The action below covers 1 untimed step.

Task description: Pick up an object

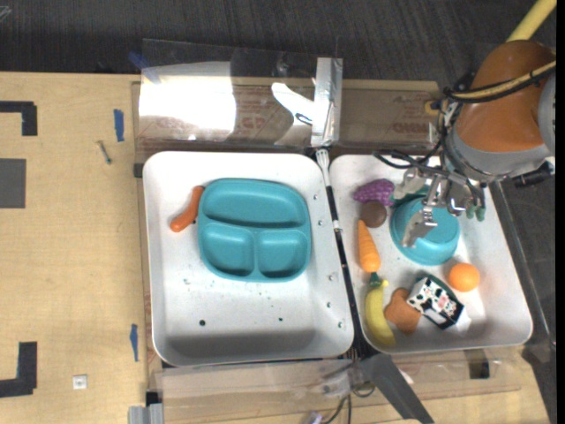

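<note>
The claw [426, 222] hovers over the teal bowl [431, 237] at three o'clock in the right bin [512, 276], approach step, its spread untellable, and next must descend and grip the rim.

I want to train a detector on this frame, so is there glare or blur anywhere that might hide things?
In the camera view, strong glare washes out the clear panel behind the left bin; the gripper over the blue bowl looks slightly soft; the toys in the right bin and the blue tray are evenly lit and readable.
</note>
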### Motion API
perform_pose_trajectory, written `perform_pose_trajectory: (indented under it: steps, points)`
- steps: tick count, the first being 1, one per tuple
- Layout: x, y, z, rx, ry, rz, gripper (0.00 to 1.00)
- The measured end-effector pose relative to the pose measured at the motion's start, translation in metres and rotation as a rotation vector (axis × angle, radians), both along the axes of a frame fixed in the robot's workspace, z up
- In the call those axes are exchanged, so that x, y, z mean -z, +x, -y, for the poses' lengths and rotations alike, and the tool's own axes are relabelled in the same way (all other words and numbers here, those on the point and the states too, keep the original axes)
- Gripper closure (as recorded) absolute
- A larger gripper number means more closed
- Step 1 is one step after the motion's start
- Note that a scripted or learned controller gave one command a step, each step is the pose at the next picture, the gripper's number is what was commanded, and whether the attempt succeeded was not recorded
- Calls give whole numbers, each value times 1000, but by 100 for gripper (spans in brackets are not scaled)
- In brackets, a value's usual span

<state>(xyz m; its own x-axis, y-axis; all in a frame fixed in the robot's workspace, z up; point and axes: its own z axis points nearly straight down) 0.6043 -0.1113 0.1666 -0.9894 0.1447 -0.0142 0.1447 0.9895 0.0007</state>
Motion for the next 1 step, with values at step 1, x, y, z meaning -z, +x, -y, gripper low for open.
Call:
perform_pose_trajectory:
  steps: [1]
  points:
    - [78, -50, -2, 38, 1, -2, 0]
